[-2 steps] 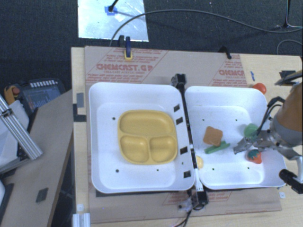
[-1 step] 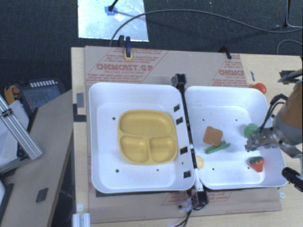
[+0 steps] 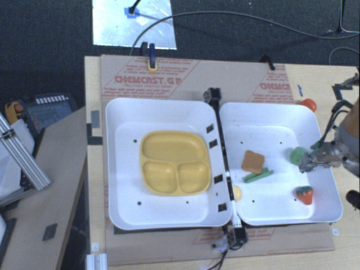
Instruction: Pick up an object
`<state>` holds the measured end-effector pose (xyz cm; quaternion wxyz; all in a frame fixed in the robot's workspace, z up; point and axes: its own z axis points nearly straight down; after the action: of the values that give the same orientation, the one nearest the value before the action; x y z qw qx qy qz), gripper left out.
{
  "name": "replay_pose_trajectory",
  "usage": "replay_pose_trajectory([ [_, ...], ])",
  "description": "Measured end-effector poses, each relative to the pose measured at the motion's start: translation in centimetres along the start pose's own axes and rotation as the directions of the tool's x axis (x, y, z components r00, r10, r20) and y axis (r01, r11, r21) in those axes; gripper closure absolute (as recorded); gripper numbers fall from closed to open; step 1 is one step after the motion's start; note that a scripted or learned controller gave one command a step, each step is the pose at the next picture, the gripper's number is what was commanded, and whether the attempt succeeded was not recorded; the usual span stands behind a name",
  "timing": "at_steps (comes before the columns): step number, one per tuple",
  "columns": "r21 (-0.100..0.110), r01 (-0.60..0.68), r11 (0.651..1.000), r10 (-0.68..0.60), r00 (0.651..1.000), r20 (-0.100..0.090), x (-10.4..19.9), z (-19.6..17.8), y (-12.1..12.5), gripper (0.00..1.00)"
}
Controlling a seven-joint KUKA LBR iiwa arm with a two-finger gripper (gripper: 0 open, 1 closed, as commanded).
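Gripper (image 3: 308, 163) sits low at the right bin's (image 3: 270, 120) right side, touching a green object (image 3: 297, 154); whether it is clamped or apart I cannot tell. Going left to right: a yellow divided plate (image 3: 173, 162) fills the left bin (image 3: 121, 151); then a brown block (image 3: 253, 162) with a green bean-like piece (image 3: 257, 176) just nearer, the green object, and a strawberry-like toy (image 3: 304, 194) near right. To do this well, I'd centre squarely over the green object before lifting straight up.
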<state>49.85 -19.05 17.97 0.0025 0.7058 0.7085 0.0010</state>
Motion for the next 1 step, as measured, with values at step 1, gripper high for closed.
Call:
replay_pose_trajectory([
  [1, 0.001, 0.0, 1.0, 0.0, 1.0, 0.0, -0.05, -2.43, 0.15, 1.0],
])
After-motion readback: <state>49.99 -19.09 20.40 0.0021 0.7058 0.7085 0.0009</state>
